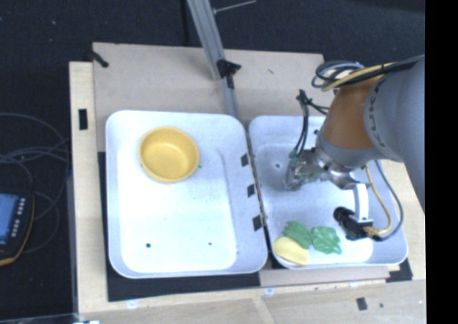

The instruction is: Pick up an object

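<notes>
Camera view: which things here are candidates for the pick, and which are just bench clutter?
Job:
gripper, low in the right bin
green pieces
pale yellow piece
yellow bowl in the left bin

Lying about:
metal post
handheld screen at the frame's left edge

One camera here, mounted high over the bench (179, 72) and tipped down at a slant, far enough off to take in both white bins. The left bin (122, 194) sits near the middle of the picture, and the right bin (275, 133) lies just beside it, toward the right edge. Beyond the left bin, a metal rail (202, 18) climbs to the top edge. Dark floor rings the bench, and the arm (383, 111) comes in from the right, over the right bin.
</notes>
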`<state>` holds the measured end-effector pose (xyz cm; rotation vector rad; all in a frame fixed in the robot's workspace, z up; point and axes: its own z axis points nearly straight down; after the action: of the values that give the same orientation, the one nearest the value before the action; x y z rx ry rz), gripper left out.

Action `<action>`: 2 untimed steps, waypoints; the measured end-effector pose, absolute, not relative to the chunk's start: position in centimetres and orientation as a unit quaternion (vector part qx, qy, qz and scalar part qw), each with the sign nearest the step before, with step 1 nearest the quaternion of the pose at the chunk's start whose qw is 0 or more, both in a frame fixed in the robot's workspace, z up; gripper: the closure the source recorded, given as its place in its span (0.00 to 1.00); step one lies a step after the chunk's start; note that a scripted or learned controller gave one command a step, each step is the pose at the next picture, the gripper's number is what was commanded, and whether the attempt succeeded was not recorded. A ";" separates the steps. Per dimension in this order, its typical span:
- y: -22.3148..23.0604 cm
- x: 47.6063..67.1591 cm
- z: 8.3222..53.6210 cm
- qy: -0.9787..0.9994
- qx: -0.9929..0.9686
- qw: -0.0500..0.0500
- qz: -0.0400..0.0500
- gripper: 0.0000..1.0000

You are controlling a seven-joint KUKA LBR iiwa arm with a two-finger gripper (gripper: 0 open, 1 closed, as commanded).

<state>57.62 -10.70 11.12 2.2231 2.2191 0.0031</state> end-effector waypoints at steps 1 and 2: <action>-10.7 57.3 17.3 0.707 0.707 0.002 0.002 1.00; -10.4 57.6 21.6 0.707 0.707 0.002 0.002 1.00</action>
<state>57.58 -10.41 21.65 2.2185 2.2193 0.0055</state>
